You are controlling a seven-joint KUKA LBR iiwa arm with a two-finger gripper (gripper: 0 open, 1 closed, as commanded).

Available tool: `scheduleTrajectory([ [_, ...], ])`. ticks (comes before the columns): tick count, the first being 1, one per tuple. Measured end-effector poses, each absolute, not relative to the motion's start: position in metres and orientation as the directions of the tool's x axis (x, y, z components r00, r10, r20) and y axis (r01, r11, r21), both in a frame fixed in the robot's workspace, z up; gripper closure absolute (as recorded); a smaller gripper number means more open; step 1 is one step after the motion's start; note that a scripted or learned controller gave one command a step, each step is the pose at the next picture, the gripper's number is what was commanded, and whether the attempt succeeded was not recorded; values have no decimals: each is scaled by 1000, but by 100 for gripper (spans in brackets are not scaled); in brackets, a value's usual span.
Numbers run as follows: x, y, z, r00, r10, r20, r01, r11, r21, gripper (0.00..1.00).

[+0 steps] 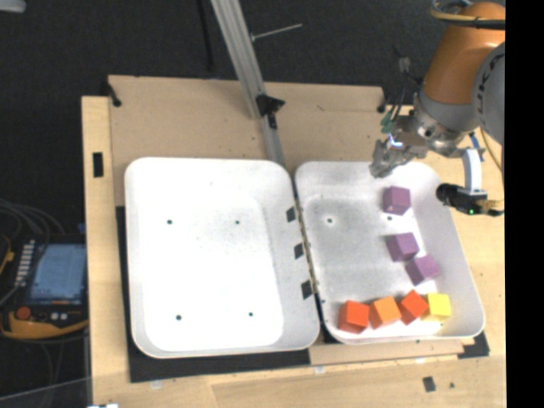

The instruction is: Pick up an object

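Right bin (450,253), white and shallow: three purple cubes in a line down its right half, the topmost (396,199) near the far rim, then the middle (402,245) and lowest (424,268), with an orange-red cube (354,315), orange cube (385,310), red cube (414,305) and yellow cube (439,304) along the near rim. End effector (384,161) over the bin's far rim, just above the topmost purple cube, apart from it; cannot tell its finger state. Left bin (212,253) alongside on the tan surface (187,117), dark floor around; no legible writing.
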State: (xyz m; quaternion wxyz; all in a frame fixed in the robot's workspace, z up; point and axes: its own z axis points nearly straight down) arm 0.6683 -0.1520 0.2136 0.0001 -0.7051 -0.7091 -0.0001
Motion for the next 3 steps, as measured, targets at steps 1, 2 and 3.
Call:
scheduleTrajectory([
  [1, 667, -106, 226, -7, 1000, 1, 1000, 7, 1, 100],
  [2, 663, -49, 237, -5, 1000, 2, 1000, 5, 0, 100],
  [3, 654, 6, 228, -7, 1000, 1, 1000, 7, -1, 100],
])
